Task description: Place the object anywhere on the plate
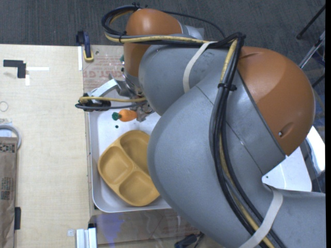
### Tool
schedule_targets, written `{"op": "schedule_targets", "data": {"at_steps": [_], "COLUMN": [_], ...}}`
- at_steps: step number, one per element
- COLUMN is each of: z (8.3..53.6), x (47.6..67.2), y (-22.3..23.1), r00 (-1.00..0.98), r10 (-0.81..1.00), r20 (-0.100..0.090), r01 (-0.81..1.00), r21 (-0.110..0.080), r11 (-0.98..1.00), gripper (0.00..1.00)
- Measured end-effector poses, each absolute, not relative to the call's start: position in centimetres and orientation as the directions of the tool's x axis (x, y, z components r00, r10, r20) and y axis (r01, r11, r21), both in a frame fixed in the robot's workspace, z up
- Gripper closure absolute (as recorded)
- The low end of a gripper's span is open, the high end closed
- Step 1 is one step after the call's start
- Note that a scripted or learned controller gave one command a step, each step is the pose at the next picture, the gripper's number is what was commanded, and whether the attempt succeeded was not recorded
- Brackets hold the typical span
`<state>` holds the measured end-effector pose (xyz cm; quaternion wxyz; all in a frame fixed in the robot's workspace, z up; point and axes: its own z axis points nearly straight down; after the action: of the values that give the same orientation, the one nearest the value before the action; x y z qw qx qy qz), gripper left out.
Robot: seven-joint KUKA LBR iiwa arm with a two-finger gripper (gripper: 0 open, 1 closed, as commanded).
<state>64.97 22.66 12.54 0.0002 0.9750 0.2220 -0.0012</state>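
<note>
Pincer: the grey arm's two-finger pincer [124,105] hangs over the upper end of the shallow white bin [93,154]; its grip cannot be told from this angle.
Object: a small orange carrot-shaped toy with a green tip [124,115] sits just below the pincer, whether held or lying on the bin floor is unclear.
Plate: a tan three-compartment plastic plate [124,172] lies near it, nothing on it.
Progress: placement not yet done; the toy must reach the plate.

Pale bench [46,154] — white bin [96,185]
</note>
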Motion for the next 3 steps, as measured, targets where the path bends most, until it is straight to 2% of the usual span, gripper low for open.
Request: {"op": "schedule_targets", "data": {"at_steps": [1,2,3], "z": [9.3,9.6,16.7], "x": [64.1,64.5,65.3], "y": [22.6,22.4,22.1], "r00": [0.975,0.974,0.855], "r10": [0.222,0.224,0.519], "r20": [0.006,0.027,-0.004], "r01": [0.222,0.224,0.519], "r21": [0.002,0.011,0.001], "r11": [-0.975,-0.974,-0.855], "gripper": [1.00,0.00,0.00]}}
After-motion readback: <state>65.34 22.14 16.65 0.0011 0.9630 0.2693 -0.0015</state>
